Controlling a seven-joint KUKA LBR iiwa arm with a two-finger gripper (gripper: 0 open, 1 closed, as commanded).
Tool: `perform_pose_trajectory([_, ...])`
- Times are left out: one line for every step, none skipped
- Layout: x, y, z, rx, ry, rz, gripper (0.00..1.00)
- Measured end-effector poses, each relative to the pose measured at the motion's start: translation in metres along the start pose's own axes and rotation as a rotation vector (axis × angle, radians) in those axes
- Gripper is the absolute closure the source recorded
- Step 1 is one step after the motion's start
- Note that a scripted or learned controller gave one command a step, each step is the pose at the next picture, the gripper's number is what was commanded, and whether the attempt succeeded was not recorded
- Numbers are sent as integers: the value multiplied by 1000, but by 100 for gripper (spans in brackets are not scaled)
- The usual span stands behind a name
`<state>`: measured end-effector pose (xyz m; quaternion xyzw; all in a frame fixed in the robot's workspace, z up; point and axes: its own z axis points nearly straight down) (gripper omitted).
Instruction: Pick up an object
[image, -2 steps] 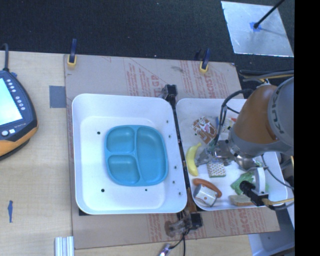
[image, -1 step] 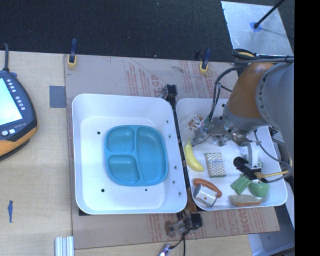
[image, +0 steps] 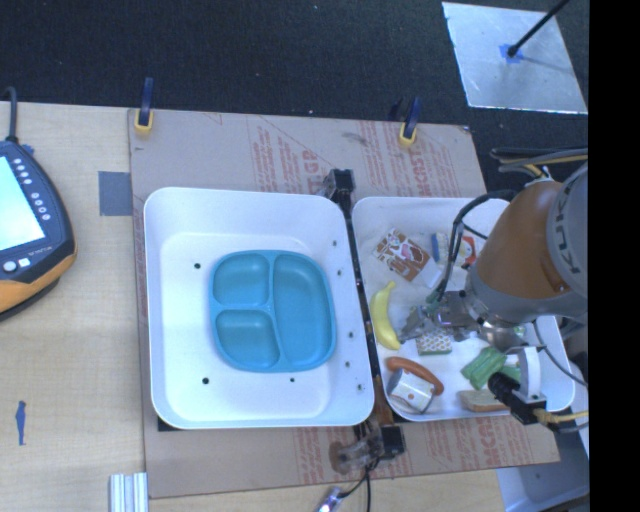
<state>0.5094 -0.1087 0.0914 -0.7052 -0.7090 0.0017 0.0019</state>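
Observation:
The right bin (image: 372, 222) holds several small items. A yellow banana (image: 383, 314) lies along its left side, with a brown and white packet (image: 402, 254) behind it. An orange-red sausage (image: 414, 371) and a grey and white can (image: 410, 391) lie at the front left. A green piece (image: 488, 365) and a tan, bread-like piece (image: 484, 402) sit at the front right. My gripper (image: 428, 320) is low over the middle of this bin, just right of the banana and above a small speckled pad (image: 433, 343). Nothing shows in its grip.
The left bin (image: 170, 320) carries a blue divided plate (image: 272, 309). A handheld control pendant (image: 28, 225) lies at the bench's left edge. Clamps (image: 145, 108) pin the cardboard sheet at the back. The arm's orange wrist (image: 520, 250) covers the right bin's right side.

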Motion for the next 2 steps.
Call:
perform_pose_trajectory([-1,1,-10,1,-1,-5,100])
perform_pose_trajectory([75,31,-101,-3,1,0,100])
